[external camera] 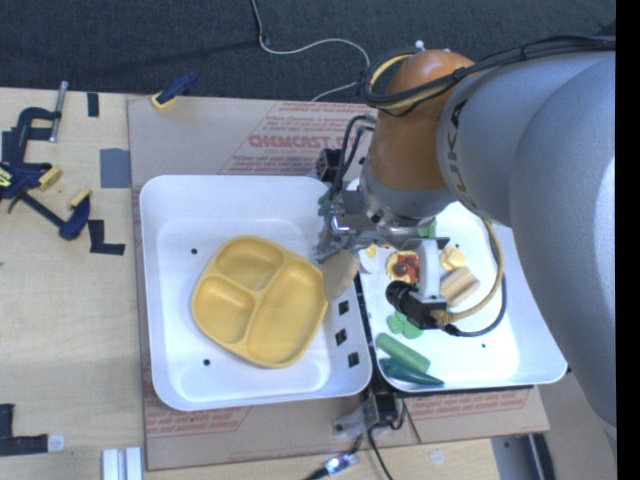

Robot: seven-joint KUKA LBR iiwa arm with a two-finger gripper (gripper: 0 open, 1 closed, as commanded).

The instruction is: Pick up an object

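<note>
End effector point(335, 236): grip state cannot be told; poised over the bins' shared edge.
Yellow tray point(260, 300): flat in left bin point(160, 268), ungrasped.

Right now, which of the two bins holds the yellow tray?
The left bin. The yellow tray, with three compartments, lies flat in it. The right bin holds small food pieces, including green ones near its front edge.

Glossy yellow plastic tray point(260, 301), matt cardboard point(240, 138)
</note>
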